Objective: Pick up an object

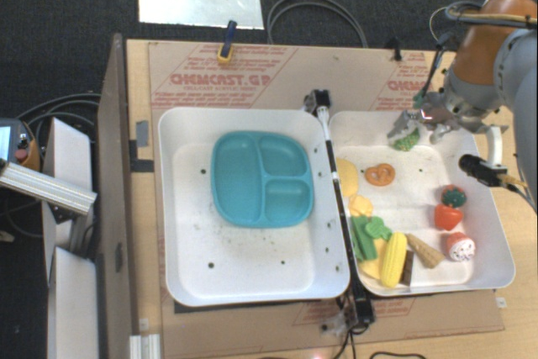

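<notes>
Gripper [409,130], a small grey two-finger pincer, hangs over the far corner of the right-hand shallow white bin [496,261], and a small green leafy toy vegetable [406,140] sits between its fingertips, so it reads as pinching that piece (though whether the piece is lifted off the floor of the bin cannot be told from this angle). That green piece lies at the far edge of the right bin, apart from the other toys.

Nearer the middle of the same bin is a flat orange pretzel-shaped toy [380,175]. Along the near side are a yellow plastic corn cob [392,258] and a green pea-pod-like toy [366,234], just beside each other. By the right wall sits a red tomato-like toy with a green cap [450,208], with a small white and pink round toy [461,247] near it. They seem loosely scattered, likely so single items can be grasped.

The left-hand white bin [189,265] holds a teal plastic divided plate [261,179], lying flat.

The grey arm with its orange band [492,46] enters from the right, bent downward at the wrist toward that corner.
</notes>
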Tool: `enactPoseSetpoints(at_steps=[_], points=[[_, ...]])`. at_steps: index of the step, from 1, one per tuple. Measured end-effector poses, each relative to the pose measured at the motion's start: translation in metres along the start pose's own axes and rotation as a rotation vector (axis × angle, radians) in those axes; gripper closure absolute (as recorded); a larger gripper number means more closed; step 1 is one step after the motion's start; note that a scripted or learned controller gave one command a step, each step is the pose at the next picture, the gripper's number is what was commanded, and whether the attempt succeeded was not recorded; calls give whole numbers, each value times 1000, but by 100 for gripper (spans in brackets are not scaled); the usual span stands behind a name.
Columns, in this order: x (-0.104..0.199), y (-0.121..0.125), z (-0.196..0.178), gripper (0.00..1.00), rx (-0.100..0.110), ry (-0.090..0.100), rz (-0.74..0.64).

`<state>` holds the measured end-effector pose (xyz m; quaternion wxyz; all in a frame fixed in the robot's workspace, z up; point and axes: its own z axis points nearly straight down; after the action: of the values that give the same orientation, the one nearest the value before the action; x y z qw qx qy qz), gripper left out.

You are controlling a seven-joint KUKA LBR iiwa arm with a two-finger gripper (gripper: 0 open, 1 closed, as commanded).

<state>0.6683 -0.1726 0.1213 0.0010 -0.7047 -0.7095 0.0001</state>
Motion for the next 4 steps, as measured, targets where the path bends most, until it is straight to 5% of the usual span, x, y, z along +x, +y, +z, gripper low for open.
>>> enactPoseSetpoints(at_steps=[1, 2, 3, 4], points=[[19, 0, 39, 0, -1, -1, 1], [13, -6, -30, 0, -10, -3, 6], [34, 0, 41, 0, 1, 0, 1], [33, 2, 25, 100, -8, -3, 0]])
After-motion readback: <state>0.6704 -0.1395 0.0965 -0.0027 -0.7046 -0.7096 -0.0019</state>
